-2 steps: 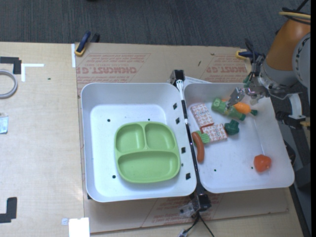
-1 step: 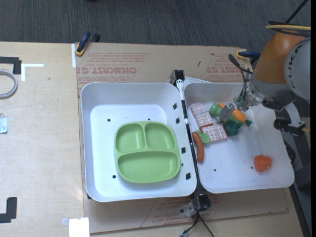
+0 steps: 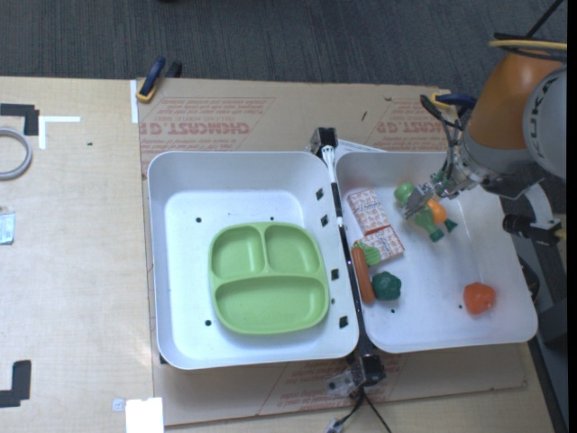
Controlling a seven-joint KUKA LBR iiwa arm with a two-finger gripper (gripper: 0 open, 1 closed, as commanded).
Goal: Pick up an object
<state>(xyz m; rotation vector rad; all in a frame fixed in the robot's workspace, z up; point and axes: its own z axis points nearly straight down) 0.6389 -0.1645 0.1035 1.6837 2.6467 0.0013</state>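
Well, the arm (image 3: 518, 106) reaches in from three o'clock over the right bin (image 3: 505, 327), and its gripper (image 3: 431, 197) sits low at about twelve o'clock in that bin, right on a small clutter of toys: a green piece (image 3: 404, 191), an orange piece (image 3: 437, 212) and another green bit (image 3: 444, 230), all touching or nearly so. I cannot tell whether the gripper is parted or clenched, nor whether anything is in it; the tip is too small and tangled with the toys. Toward nine o'clock in the same bin lie two patterned cards (image 3: 374, 226), one over the other, with a carrot (image 3: 362, 273) against the left wall and a dark green lump (image 3: 387, 285) just beside it. An orange ball (image 3: 479, 298) rests well apart at four o'clock. The left bin (image 3: 171, 269) holds a green divided plate (image 3: 269, 278) on the table (image 3: 72, 287).
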